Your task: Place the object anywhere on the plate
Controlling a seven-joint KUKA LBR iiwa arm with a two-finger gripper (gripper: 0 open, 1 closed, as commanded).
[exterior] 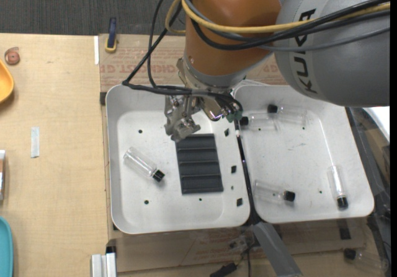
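A black ribbed plate [200,164] lies flat in the middle of the left bin [115,145]. To its left, on the bin floor, rests a clear vial with a black cap [142,165]. My gripper [181,127] hangs low over the left bin, just at the plate's far-left corner, under the orange band of the arm. Nothing is visibly held in it, and the wrist and cables hide its tips.
The right bin [313,145] holds three more clear vials: one at the back [273,110], one at the front [274,193], one at the right [338,184]. The arm's bulk [298,28] overhangs the back of both bins. An orange dish [5,87] sits far left.
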